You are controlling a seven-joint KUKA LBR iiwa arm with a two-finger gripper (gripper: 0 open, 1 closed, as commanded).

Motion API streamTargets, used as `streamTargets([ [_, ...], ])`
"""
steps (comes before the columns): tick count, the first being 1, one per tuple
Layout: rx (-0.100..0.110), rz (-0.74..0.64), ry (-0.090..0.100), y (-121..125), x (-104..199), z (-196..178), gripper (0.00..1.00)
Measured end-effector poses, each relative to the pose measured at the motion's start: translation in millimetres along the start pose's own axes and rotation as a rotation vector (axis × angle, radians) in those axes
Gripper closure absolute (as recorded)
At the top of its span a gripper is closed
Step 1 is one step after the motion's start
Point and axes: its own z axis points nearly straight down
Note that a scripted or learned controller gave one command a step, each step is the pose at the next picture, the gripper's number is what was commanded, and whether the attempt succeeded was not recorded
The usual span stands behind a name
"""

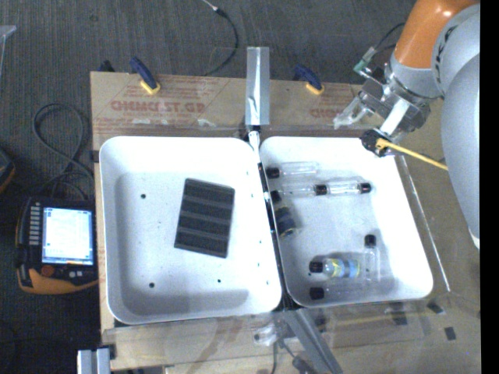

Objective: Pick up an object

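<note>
Bottles await: far left of the gripper (365,125) lies a black ribbed block (205,217); nearer, below-left in the right bin (413,209), a clear bottle (341,187) lies crosswise. Whether the pincer is open cannot be told.

- Even, fairly bright overhead light; the white bins (117,170) glare slightly.
- Soft shadows gather along the left bin's lower inside wall.
- The dark floor (62,22) reads dim and grainy.
- Focus is moderately soft overall; the clear bottles (341,187) blur.
</note>
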Motion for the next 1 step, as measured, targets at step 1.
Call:
streamTargets([
  [1,-0.002,-0.009,0.000,36.9,-57.1,-74.3,0.00],
])
